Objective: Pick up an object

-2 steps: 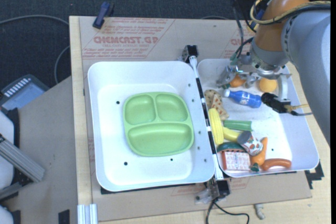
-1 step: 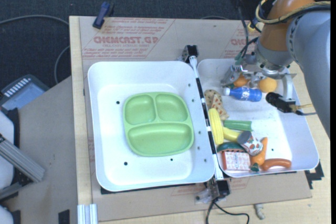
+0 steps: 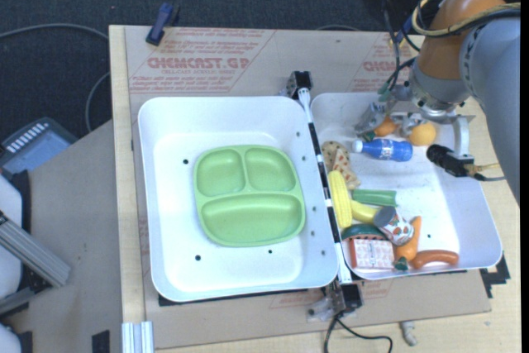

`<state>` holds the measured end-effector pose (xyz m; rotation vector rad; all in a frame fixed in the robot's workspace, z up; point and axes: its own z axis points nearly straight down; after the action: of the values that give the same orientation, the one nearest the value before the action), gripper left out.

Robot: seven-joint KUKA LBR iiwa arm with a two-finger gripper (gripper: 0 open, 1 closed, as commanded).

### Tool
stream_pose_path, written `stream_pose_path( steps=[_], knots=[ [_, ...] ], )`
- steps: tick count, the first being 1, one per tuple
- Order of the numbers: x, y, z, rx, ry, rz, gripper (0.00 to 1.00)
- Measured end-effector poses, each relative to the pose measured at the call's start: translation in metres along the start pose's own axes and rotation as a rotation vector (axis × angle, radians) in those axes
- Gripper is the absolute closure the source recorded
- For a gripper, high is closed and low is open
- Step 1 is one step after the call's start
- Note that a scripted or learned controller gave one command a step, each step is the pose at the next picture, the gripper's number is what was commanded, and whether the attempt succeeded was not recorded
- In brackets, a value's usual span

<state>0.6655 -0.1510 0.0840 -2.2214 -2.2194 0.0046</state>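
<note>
1. Your nearest candidate, the small clear plastic bottle with a blue label and white cap point(image 3: 384, 149), lies on its side in the upper half of the right white bin point(image 3: 471, 211). Its long axis runs left to right across the view, cap end pointing left.
2. Your two-finger gripper point(image 3: 395, 118) is low at the back of that bin, just above the bottle. Whether it is apart or together cannot be told.
3. A round orange-yellow ball point(image 3: 422, 133) sits just right of the gripper, near the bottle's base end. A second orange item point(image 3: 383, 128) shows at the gripper's left, partly hidden by it, so contact is unclear.
4. A yellow corn cob point(image 3: 339, 200) lies along the bin's left wall, long axis up and down the view.
5. The lower pile is cluttered, and only an orange carrot point(image 3: 411, 234) can be made out with confidence.
6. The left white bin point(image 3: 165, 178) holds a green divided plate point(image 3: 248, 194).
</note>
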Motion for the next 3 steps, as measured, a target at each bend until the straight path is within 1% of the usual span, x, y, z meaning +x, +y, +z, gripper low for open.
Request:
stream_pose_path(
  steps=[1,2,3],
  knots=[
    [-0.004,0.000,0.000,0.002,0.004,-0.002,0.00],
    [-0.007,-0.001,-0.011,0.010,0.003,0.003,1.00],
    [0.078,0.001,-0.102,-0.007,0.001,-0.002,1.00]
  ],
)
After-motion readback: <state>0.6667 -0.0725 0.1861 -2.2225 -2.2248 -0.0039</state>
